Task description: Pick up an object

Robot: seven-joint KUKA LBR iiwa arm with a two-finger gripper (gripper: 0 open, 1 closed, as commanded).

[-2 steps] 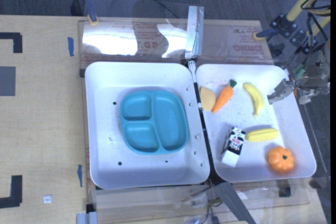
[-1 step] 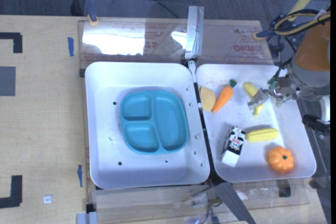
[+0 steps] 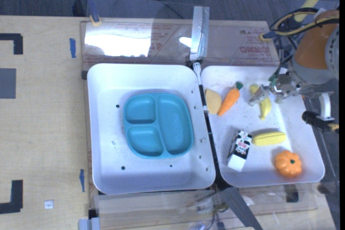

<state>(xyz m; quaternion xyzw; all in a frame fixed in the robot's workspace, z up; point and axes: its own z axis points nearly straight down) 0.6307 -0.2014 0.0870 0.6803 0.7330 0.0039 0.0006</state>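
Hovering over: right bin (image 3: 312, 132), far part, gripper (image 3: 260, 95) low above the floor
Nearest thing: small banana (image 3: 264, 107), directly under and just beside the fingertips
Banana axis: roughly along the near-far line, slightly tilted
Finger state: spread a little, metal tips straddling the banana's upper end; nothing visibly clamped
Arm approach: from the right, orange band (image 3: 315, 48) above the wrist
Neighbours: carrot (image 3: 229, 100) to the left, near; corn cob (image 3: 269, 138) nearer the camera, apart
Likely need: short straight descent, then closing across the banana's width
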